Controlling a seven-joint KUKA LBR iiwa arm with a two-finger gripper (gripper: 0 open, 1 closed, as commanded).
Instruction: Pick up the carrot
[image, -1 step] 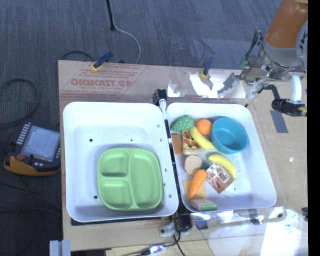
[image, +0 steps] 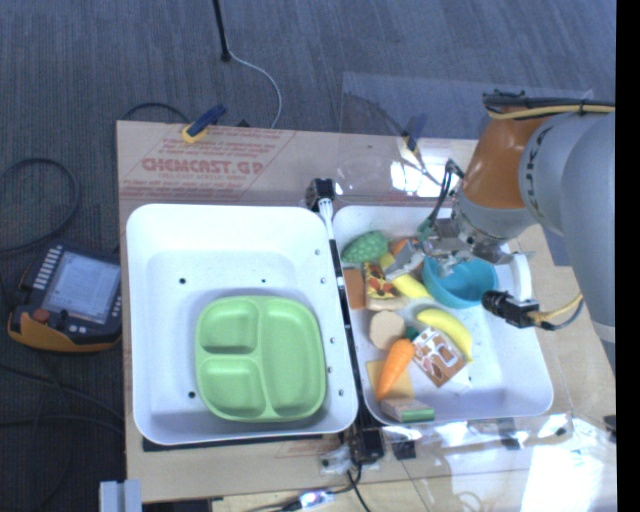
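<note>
Clearly the pick has not yet been made: the end effector (image: 437, 250) hangs low over the far part of the right bin (image: 530, 385), beside the blue bowl (image: 462, 282), and nothing orange sits in it. Whether it is released or clenched cannot be told, since the wrist and its cables hide the tip from above. Just beside it lie the green leafy toy (image: 364, 246) and a yellow and red piece (image: 380, 285), with a banana (image: 445, 328) a little nearer the camera. The carrot (image: 394, 366) lies well apart from the end effector, toward the near side of the same bin, its blunt end up against a round beige piece (image: 386, 327) and its tip pointing down toward the near wall. A brown printed packet (image: 439, 358) touches it on its right, and a small green and tan block (image: 408, 410) sits just below it. By my judgement the whole task is left: the arm must move toward the near edge of the bin, come down over the carrot and close on it. The left bin (image: 160, 240) on the desk (image: 200, 160) holds a green divided plate (image: 262, 358).
</note>
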